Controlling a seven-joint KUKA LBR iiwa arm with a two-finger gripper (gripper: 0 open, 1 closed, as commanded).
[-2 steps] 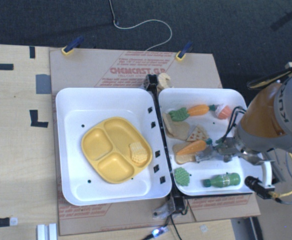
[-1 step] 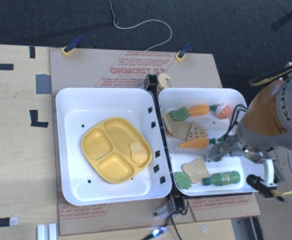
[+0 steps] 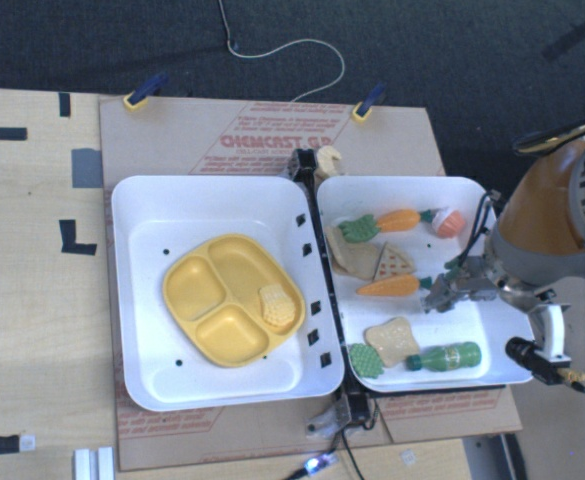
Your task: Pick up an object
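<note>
Orange plastic toy carrot (image 3: 390, 287) with a green stub, lying flat across the middle of the right white bin (image 3: 412, 184), tip toward the bin's left wall. Just beside its green end: dark two-finger gripper (image 3: 440, 298), low over the bin floor near the right wall, possibly touching the carrot, though too dark to tell; finger spread likewise unreadable. Grey arm (image 3: 537, 228) with orange band, reaching in over the bin's right rim.
</note>
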